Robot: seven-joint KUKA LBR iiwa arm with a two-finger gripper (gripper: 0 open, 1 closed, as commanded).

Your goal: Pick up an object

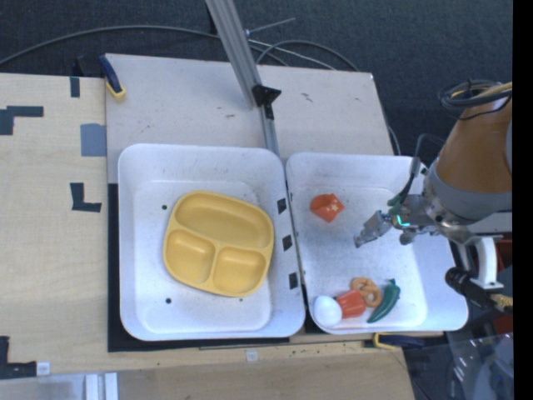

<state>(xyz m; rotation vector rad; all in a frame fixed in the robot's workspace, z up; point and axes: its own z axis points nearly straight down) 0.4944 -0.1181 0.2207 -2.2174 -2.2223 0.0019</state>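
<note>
A red pepper-like toy (326, 207) lies in the upper middle of the right bin (350, 169). My gripper (372, 231) hangs over the same bin, to the right of and a little below that toy, apart from it; nothing shows between its fingers. Near the bin's front edge lies a cluster: a white egg (326, 310), a red piece (352, 303), a brown pretzel (366, 288) and a green pepper (387, 300).
The left bin (137, 182) holds a yellow three-compartment plate (219, 242). A slanted metal pole (237, 40) runs down to the divider between the bins. The arm's orange-banded body (475, 161) stands over the right bin's right edge.
</note>
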